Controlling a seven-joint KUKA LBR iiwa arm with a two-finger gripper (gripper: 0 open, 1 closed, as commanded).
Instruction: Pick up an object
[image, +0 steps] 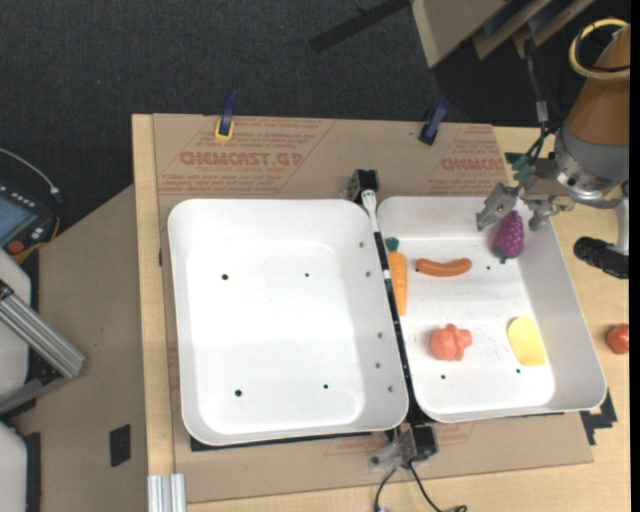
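The pincer (520, 205) stands spread above purple grapes (509, 236) in the right bin (560, 300); a sausage (442, 266) lies nearby, a carrot (398, 280) further left.

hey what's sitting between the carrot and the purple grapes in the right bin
In the camera view, a hot dog sausage lies on the bin floor between the carrot and the purple grapes, nearer the carrot.

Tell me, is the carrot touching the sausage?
Apart. The camera view shows bare white bin floor between the carrot and the sausage.
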